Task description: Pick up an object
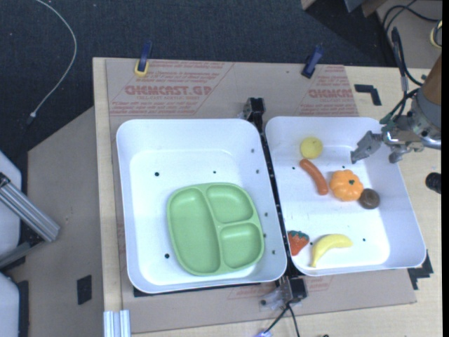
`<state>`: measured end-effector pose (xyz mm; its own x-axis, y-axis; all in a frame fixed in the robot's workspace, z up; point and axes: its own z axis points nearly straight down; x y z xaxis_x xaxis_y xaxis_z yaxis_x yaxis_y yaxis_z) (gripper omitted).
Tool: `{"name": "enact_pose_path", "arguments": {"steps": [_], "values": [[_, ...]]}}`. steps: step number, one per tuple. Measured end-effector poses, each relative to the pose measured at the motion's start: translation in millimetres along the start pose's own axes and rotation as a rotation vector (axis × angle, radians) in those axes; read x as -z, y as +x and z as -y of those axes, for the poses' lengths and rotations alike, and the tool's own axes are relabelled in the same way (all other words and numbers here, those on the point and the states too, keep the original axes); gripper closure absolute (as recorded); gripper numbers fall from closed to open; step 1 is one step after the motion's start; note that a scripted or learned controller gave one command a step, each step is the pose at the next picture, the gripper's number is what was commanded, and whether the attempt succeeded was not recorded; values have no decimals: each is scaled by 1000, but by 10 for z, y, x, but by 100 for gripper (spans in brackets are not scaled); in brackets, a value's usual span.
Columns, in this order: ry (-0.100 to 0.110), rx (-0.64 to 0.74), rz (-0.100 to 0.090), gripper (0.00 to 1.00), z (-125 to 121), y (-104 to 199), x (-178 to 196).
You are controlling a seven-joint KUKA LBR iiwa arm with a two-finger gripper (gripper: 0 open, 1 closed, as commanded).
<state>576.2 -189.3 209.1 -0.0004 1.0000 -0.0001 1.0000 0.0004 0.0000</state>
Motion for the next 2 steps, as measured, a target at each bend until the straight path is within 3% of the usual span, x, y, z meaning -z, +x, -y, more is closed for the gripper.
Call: {"name": "enact_pose_path", "arguments": {"steps": [2], "values": [[8,-1,-3,0,78,15,-1270]]}}
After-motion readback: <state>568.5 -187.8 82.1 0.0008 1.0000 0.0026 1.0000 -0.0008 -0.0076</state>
